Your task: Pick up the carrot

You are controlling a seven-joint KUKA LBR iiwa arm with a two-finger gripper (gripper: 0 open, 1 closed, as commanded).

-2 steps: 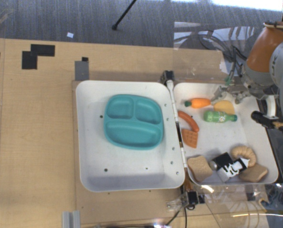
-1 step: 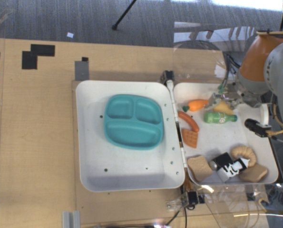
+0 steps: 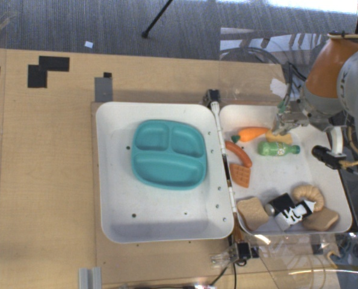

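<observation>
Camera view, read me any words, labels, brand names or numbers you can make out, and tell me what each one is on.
No text can be read.
Green bottle: label too blurred to read.
Black and white packet: white marks, too small to tell whether they are letters.
Carrot, teal plate, white bins: no print visible.

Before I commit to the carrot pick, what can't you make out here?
- Gripper: fingers too small and blurred in the camera view, so their state is unclear.
- Carrot: its right tip, hidden by the gripper.
- Yellow item: partly covered by the gripper, so unidentifiable.
</observation>
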